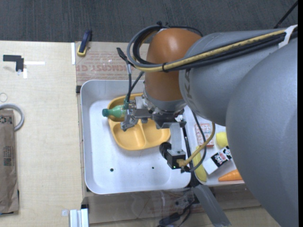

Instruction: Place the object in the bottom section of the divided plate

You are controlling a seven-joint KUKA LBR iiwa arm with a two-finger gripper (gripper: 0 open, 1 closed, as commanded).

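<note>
Camera view shows the gripper (127,118) with its metal jaws parted over a glossy yellow divided plate (137,138), a smooth green bottle-shaped object (113,111) lying crosswise at the plate's upper-left rim, capped end pointing left, inside a shallow white bin (99,174).

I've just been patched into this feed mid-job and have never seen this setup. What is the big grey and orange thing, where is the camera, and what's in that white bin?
There is one camera, fixed above the bench and looking down at a slant. The big grey shape with the orange band is a robot arm reaching in from the right. Its two-finger gripper hangs over a yellow divided plate that lies in a shallow white bin. A small green bottle-like object sits at the plate's upper left edge, right by the gripper; whether the fingers grip it I cannot tell. To the right, partly hidden under the arm, lie more small items, among them a yellow one and an orange one.
</note>
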